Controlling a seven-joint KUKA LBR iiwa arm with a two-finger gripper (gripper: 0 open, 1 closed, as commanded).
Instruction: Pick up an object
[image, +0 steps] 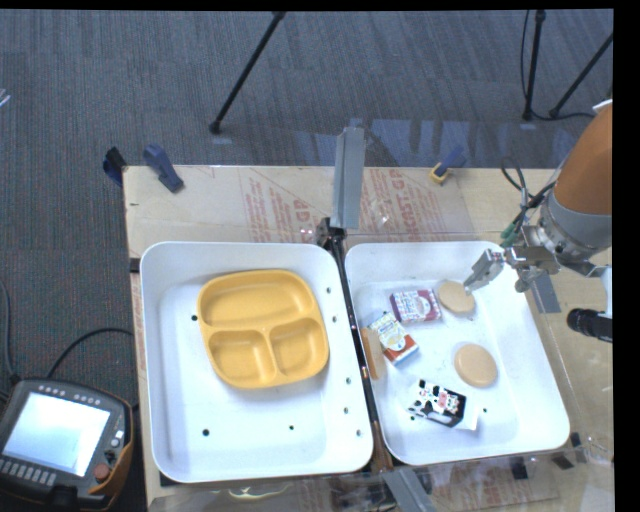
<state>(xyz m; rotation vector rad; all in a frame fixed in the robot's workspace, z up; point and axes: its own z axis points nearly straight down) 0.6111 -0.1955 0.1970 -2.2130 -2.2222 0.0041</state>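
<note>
While hand (505, 268) hangs open nr tan disc (456, 298), maroon pkt (415, 305) sits beside.

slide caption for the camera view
Claw hovers by a tan disc in the right bin; yellow tray in the left.

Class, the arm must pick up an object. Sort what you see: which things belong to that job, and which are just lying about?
Job:
end effector
right bin
two tan discs
maroon packet
small carton
black and white packet

Lying about:
yellow divided tray
left bin
blue clamp
handheld screen
</note>
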